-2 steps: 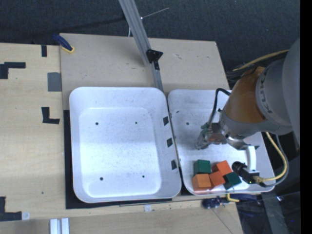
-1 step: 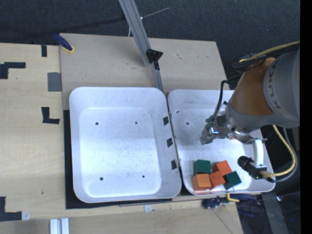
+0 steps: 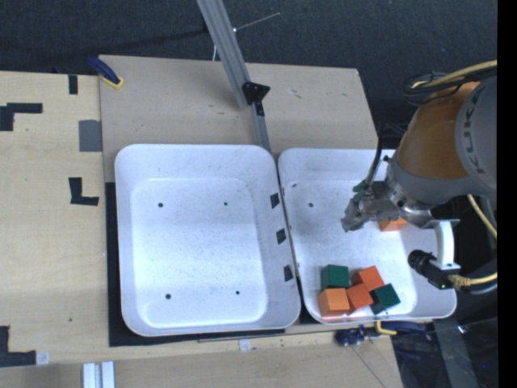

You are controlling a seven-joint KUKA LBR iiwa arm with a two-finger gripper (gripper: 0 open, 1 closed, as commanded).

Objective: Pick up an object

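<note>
The gripper [image 3: 355,217] is seen low inside the right bin [image 3: 323,176], but whether it is released or clenched cannot be told, and nothing is visibly grasped. An orange block [image 3: 393,225] lies just beside it toward the arm, and a cluster of blocks [image 3: 355,291] sits below it, so the pick is judged not yet done.

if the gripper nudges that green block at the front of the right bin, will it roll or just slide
The green block looks flat-faced and boxy, so it would probably slide or pivot, not roll. It sits against an orange block, so a push likely shifts the cluster too. It looks rigid and probably light. The white bin floor looks smooth, so sliding should be easy.
</note>
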